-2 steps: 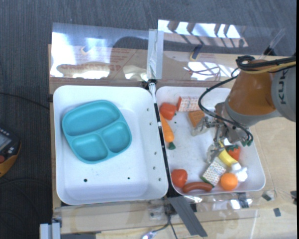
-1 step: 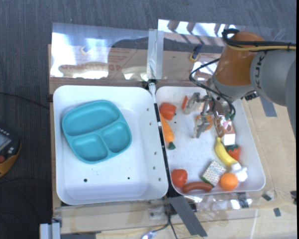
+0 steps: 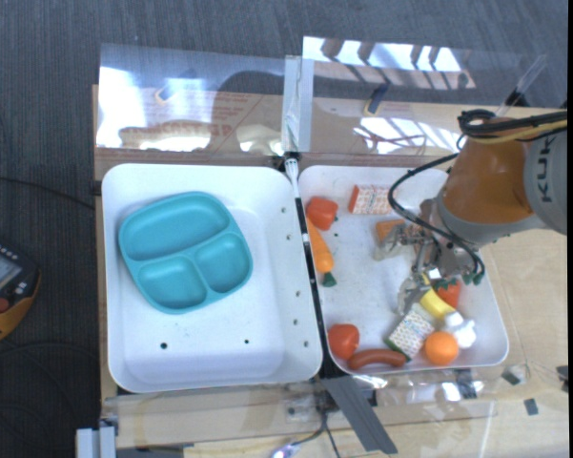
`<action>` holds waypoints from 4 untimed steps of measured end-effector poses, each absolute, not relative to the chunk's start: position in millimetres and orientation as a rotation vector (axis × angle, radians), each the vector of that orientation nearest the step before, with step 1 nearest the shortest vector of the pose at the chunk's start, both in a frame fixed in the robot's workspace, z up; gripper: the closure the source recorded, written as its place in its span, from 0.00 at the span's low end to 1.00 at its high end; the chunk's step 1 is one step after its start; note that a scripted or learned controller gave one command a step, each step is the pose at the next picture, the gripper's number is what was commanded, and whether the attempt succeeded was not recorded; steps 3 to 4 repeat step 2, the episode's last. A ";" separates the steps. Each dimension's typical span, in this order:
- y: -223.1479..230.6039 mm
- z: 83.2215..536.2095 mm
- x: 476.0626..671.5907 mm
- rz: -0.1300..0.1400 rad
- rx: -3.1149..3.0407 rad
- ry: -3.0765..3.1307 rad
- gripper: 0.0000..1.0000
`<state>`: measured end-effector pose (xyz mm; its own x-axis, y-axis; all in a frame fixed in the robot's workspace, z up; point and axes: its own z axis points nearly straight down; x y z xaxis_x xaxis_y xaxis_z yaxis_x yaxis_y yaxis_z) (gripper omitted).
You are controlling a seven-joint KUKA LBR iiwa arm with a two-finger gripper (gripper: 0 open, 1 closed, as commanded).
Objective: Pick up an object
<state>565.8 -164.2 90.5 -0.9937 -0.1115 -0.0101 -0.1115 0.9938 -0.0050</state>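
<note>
Yellow toy block (image 3: 438, 303) lies in the right bin (image 3: 362, 256) among crowded toys — the end effector (image 3: 425, 277) hangs just above it, poised to pick; its grip state I cannot tell.

Dark grey carpet (image 3: 172, 8) surrounds the wooden bench (image 3: 543, 256), daylight glaring off its clear panels (image 3: 381, 65).

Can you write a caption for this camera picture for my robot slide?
The gripper reaches into the right bin of toy food, above a yellow piece; a blue tray sits in the left bin.
</note>
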 end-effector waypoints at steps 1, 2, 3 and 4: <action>-199.9 91.8 528.0 -0.008 -0.104 3.118 0.00; -202.4 90.3 534.5 -0.001 -0.080 3.132 0.00; -202.4 90.3 534.5 -0.001 -0.080 3.132 0.00; -202.4 90.3 534.5 -0.001 -0.080 3.132 0.00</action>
